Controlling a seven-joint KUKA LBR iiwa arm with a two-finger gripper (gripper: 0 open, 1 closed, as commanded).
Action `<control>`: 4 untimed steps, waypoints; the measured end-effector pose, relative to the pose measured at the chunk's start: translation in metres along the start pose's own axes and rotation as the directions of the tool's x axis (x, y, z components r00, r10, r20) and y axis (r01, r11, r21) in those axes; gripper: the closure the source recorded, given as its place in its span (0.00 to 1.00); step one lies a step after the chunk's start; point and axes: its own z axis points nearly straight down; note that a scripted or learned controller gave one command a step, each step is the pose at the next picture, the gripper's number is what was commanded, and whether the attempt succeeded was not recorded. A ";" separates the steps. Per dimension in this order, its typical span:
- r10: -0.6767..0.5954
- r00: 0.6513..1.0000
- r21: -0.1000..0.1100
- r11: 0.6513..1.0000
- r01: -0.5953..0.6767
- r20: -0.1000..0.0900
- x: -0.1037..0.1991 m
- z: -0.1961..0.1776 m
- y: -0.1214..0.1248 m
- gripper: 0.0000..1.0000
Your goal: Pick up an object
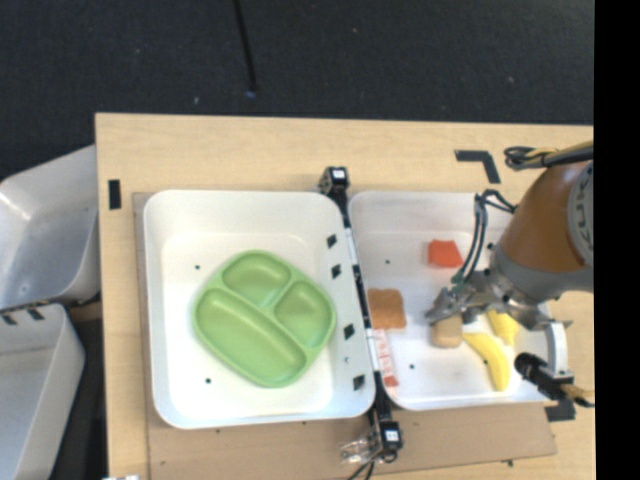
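My counter (250,153) is pale wood, set on a dark carpeted floor (400,38). A thin black cable (240,28) trails across that floor, and white containers (40,238) sit just beside my counter's left edge.

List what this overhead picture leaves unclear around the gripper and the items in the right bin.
- Gripper: camera view, the wrist covers it from above, so its finger state is unreadable.
- Tan lump: partly under the gripper; touching or apart, undecidable.
- Banana: upper end hidden by the arm.
- Red-and-white strip at the right bin edge: too small to identify.
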 end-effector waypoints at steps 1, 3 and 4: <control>0.000 1.000 -0.003 1.000 0.000 0.001 -0.004 -0.052 -0.009 1.00; -0.012 1.000 -0.003 1.000 0.012 0.001 -0.002 -0.123 -0.004 1.00; -0.015 1.000 0.001 1.000 0.015 -0.001 0.051 -0.114 0.003 1.00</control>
